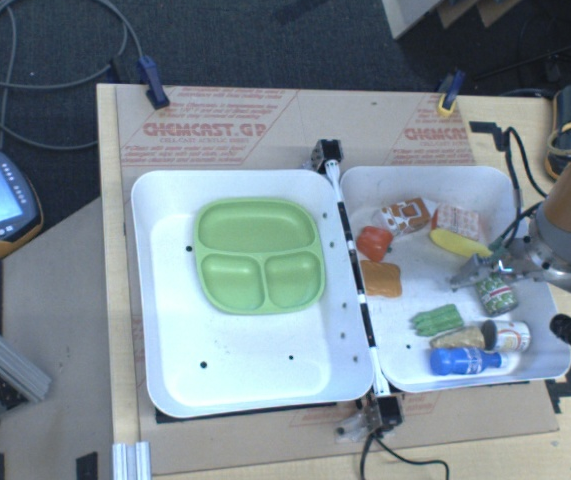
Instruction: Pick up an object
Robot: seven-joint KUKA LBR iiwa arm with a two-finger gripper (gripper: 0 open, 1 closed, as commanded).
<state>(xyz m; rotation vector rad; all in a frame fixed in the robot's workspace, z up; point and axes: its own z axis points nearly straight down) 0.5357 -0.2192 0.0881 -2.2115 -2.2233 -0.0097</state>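
Nearest the camera, in the right bin (420,380), a blue bottle (468,361) lies on its side along the front wall, with a white-capped jar (506,336) just behind it; both sit in front of the gripper (479,268). A green pod (437,319) lies in front of the gripper and to its left. A small green-labelled can (496,294) sits just in front of the fingertips, touching or nearly so. The gripper is low in the bin, its grey fingers pointing left; whether they are wide or narrow cannot be told, and nothing is seen between them. Left of it lie an orange block (381,279) and a red tomato (373,240). Just behind it lies a yellow banana (454,242), then two snack packets (407,214) near the back wall. Far left, the other bin (165,298) bears a green tray (260,254). The step in hand appears to be the descent toward a grasp, probably on the can. The next move calls for centring over one item, closing, then lifting.
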